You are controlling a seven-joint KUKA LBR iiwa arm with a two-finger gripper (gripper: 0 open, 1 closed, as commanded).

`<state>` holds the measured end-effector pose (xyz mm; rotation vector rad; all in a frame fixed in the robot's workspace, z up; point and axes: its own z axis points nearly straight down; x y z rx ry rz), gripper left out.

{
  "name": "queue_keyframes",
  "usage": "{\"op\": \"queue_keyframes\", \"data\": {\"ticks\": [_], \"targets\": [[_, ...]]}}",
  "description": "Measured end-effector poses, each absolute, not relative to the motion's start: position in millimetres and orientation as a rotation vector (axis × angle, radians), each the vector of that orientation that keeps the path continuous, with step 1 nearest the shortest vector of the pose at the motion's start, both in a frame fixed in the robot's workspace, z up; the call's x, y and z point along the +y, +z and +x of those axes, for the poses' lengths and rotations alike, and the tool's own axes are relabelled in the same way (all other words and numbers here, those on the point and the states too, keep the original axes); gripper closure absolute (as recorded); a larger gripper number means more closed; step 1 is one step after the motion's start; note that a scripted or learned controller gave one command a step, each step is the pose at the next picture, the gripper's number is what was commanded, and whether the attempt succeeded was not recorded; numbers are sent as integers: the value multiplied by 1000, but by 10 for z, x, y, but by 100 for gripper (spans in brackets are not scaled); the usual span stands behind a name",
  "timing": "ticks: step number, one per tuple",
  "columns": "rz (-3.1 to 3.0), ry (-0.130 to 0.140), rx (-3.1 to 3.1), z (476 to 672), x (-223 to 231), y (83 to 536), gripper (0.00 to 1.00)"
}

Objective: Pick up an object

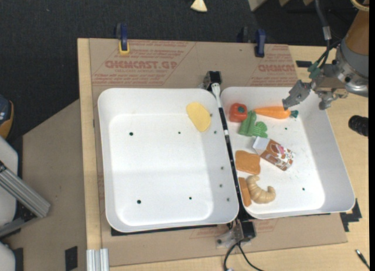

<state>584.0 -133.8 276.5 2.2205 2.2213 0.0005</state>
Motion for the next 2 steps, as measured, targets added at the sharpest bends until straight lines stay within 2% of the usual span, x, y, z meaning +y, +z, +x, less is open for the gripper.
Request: {"op": "queue_keyframes", "data": {"ticks": [1,2], "targets": [[2226,-8,2230,5859,-1100,1650,0],[2224,2,2225,6112,-1007,823,0]]}}
